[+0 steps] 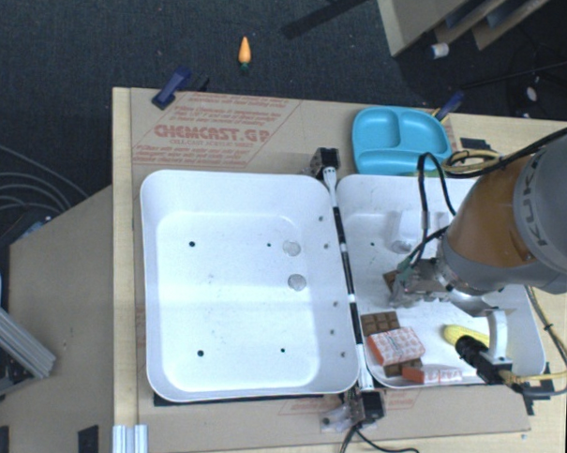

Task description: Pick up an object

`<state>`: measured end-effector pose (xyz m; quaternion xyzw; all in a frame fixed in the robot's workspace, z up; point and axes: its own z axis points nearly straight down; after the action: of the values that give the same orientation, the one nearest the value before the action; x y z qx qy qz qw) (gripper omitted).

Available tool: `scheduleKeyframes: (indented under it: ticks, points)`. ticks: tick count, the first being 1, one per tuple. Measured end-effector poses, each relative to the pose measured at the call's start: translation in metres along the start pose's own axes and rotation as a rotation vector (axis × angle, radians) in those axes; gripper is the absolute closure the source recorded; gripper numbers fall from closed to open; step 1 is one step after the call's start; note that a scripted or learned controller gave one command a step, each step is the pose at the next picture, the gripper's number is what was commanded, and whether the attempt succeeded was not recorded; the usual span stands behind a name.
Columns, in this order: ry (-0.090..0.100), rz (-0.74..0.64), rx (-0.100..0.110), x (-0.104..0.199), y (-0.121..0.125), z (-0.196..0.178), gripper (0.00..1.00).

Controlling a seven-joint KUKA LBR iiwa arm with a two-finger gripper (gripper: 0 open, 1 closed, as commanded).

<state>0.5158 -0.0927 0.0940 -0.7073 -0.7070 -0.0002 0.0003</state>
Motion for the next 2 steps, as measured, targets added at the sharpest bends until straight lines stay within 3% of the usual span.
scheduleKeyframes:
  ticks: [1, 2]
  points:
    - [0.000, 0.000, 0.000, 0.0000, -0.0001, 0.0001, 0.00]
    - [0.000, 0.000, -0.001, 0.0002, 0.0001, -0.0096, 1.00]
